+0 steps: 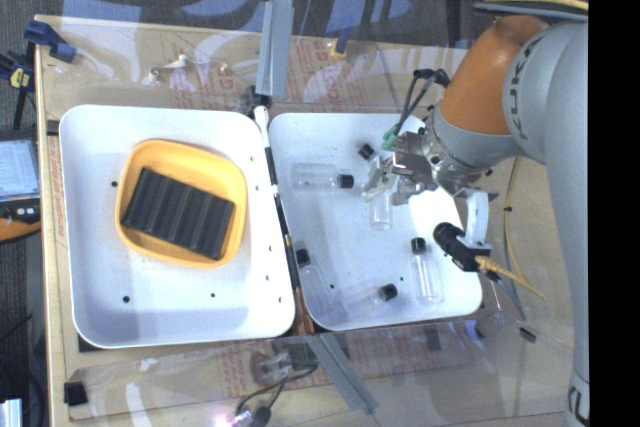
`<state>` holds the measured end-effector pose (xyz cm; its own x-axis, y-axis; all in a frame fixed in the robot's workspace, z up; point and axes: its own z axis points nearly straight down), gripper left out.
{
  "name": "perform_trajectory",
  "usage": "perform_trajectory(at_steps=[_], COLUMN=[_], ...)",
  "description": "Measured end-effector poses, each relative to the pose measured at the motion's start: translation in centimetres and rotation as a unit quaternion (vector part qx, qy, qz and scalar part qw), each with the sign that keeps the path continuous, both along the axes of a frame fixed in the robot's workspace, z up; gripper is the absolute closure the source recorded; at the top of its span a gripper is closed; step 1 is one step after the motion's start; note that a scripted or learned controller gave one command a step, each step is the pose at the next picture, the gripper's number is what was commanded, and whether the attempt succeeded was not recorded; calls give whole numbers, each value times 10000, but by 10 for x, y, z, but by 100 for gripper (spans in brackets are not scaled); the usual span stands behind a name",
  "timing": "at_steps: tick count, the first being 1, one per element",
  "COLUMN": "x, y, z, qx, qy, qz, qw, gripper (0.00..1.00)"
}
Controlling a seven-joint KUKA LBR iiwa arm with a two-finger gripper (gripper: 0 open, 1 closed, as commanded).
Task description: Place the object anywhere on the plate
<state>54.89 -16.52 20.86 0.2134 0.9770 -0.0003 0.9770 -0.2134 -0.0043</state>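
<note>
A yellow plate [228,177] lies in the left white bin [90,275] with a dark ribbed rectangular block [182,212] on it. Several clear vials with black caps lie in the right white bin [335,245]. One vial [320,178] is at the upper left of that bin. Another vial [427,275] lies near the right wall, and a third vial [362,293] is by the front edge. My gripper [388,183] hangs over the right bin's upper middle, directly above a further clear vial [382,212].
A loose black cap [366,151] and a small black piece [302,257] lie in the right bin. The grey arm with its orange band [490,85] covers the bin's upper right corner. A metal bar [274,45] stands behind the two bins.
</note>
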Motion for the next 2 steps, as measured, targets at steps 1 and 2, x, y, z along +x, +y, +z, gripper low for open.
perform_trajectory(at_steps=[1, 2], x=[26, 43], y=[78, 154], z=[11, -14], qx=[3, 4], qy=[-4, 11], qz=[1195, 1420], qw=[9928, 9899], gripper=[100, 100])
